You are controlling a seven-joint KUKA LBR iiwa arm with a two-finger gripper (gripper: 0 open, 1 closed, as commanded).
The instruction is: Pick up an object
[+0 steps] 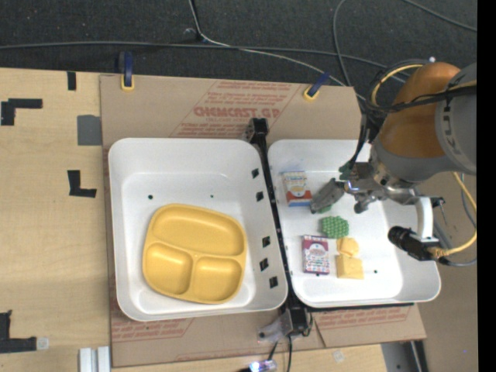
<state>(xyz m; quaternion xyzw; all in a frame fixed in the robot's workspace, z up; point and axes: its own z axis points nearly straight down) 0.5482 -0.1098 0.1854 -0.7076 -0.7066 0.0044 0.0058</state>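
Note:
The right bin (403, 285) holds several small items: a white carton with orange and blue print (294, 188), a green textured piece (335, 225), a pink packet (315, 255) and a yellow block (349, 259). My gripper (343, 201) hangs over the upper middle of this bin, just above the green piece and right of the carton. Its two fingers (324, 199) stand apart, open, with nothing between them. The grey arm with its orange band (418, 115) comes in from the right and hides the bin's upper right corner.
The left bin (124, 161) contains a yellow divided plate (194, 253). A black divider (267, 208) runs between the bins. Both sit on cardboard (232, 107) held by clamps. Cables cross the dark floor behind.

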